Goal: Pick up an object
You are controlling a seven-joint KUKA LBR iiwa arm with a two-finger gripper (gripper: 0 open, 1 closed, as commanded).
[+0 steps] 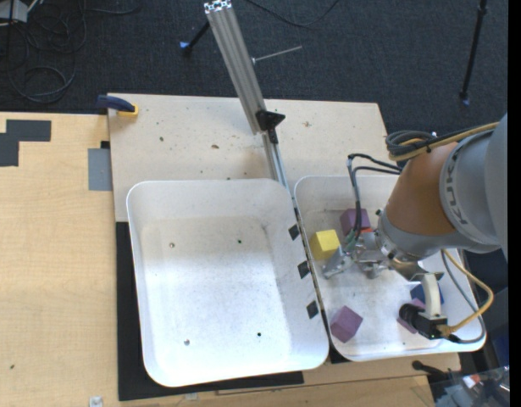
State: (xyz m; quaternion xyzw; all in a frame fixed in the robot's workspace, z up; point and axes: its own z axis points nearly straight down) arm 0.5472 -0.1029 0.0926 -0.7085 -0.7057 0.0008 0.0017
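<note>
Two bins sit side by side on the counter (201, 138), toward its front edge: the left bin (158, 219) and the right bin (315, 195), their inner walls touching. In the right bin, one cube (324, 243) lies near the left wall, with a second cube (356, 220) just behind and right of it. A third cube (346, 322) lies near the front left corner. The arm (434, 202) reaches over the right bin from the right, its gripper (338, 263) just in front of the first cube. A clamp (118, 105) rests at the counter's back left corner.
</note>
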